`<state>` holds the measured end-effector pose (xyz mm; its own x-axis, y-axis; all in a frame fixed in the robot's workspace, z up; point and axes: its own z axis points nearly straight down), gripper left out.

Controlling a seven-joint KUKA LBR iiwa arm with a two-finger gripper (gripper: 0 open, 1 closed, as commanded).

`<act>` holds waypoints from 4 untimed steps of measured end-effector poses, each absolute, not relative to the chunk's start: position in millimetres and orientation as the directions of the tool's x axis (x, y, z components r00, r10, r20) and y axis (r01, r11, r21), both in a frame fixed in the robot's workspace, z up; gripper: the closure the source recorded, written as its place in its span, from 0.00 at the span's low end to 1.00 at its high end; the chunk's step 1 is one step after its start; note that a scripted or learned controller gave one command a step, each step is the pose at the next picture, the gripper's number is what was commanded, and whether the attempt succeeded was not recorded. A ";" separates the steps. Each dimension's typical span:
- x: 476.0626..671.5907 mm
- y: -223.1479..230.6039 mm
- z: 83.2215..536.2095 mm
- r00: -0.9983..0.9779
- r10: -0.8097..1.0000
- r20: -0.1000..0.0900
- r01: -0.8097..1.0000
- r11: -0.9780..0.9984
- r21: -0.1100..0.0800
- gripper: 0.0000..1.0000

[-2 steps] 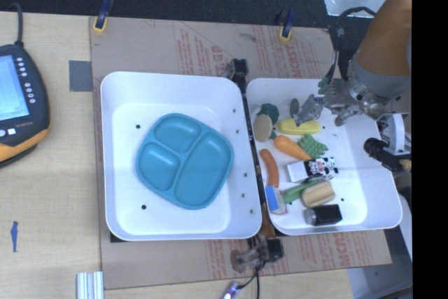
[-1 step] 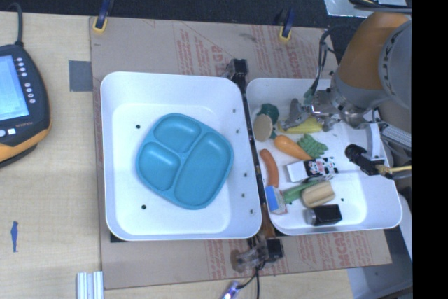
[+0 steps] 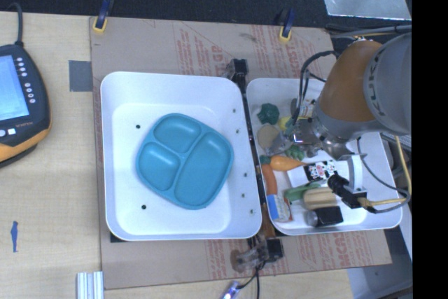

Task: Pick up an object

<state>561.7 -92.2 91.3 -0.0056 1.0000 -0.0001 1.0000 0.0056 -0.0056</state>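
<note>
My gripper point(image 3: 295, 138) is lowered into the right bin point(image 3: 381, 220), its orange-banded wrist point(image 3: 350, 84) hanging over the bin's back half. It sits among a pile of small things: a teal piece point(image 3: 268, 112), a tan-grey lump point(image 3: 267, 134), a yellow bit point(image 3: 285, 122) and an orange carrot-like piece point(image 3: 285, 163) just in front of it. The wrist hides the gripper's tips, and I cannot see anything held.
Nearer the front of the right bin lie a patterned white card point(image 3: 318, 170), a green item point(image 3: 297, 190), a wooden block point(image 3: 320, 197), a black piece point(image 3: 329, 216) and an orange tube point(image 3: 269, 182). The left bin point(image 3: 115, 150) holds a blue divided plate point(image 3: 185, 161). A teach pendant point(image 3: 17, 101) lies at far left.
</note>
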 end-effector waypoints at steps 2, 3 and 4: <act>523.2 -117.6 91.8 -0.006 1.000 0.000 1.000 0.006 -0.004 0.00; 523.4 -118.6 101.7 -0.009 1.000 -0.001 1.000 0.009 -0.006 1.00; 523.4 -118.5 101.7 -0.009 1.000 -0.001 1.000 0.009 -0.006 0.00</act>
<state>523.4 -118.5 101.7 -0.0086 1.0000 -0.0013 0.9999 0.0086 -0.0056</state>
